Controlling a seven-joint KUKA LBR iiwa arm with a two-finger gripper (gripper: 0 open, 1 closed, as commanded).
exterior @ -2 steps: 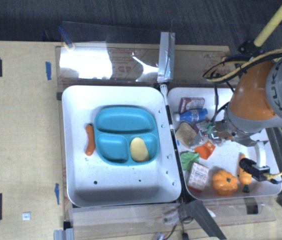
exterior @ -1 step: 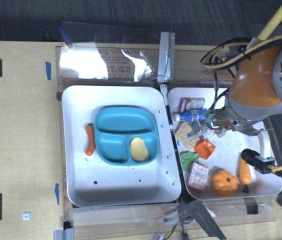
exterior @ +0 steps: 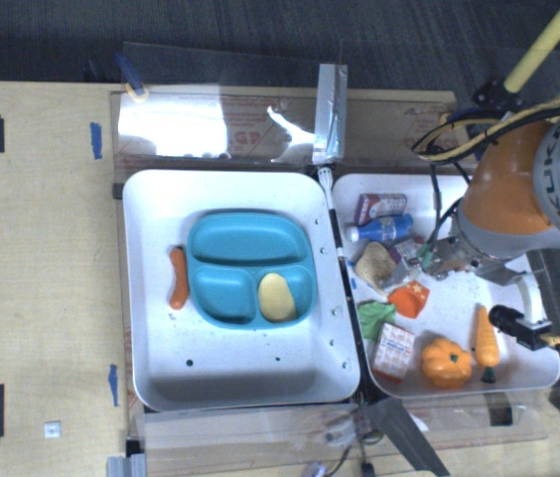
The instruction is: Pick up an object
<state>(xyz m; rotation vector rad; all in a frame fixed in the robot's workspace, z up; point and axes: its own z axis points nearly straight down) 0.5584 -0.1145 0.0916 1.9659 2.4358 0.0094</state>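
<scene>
The right bin (exterior: 533, 371) holds several small things: a maroon packet (exterior: 379, 207), a blue bottle (exterior: 381, 231), a tan lump (exterior: 374, 263), a small red-orange block (exterior: 410, 299), a green piece (exterior: 374, 315), a white and red carton (exterior: 393, 352), an orange pepper (exterior: 446, 361) and a carrot (exterior: 485, 337). My gripper (exterior: 437, 261) hangs low over the upper middle of this bin, just right of the tan lump and above the red-orange block. The wrist hides its fingers.
The left bin (exterior: 151, 366) carries a blue divided tray (exterior: 225, 291) with a yellow lemon-like thing (exterior: 276, 296) in its lower right compartment. An orange sausage shape (exterior: 177, 277) lies left of the tray. A clear wall (exterior: 220, 122) stands behind the bins.
</scene>
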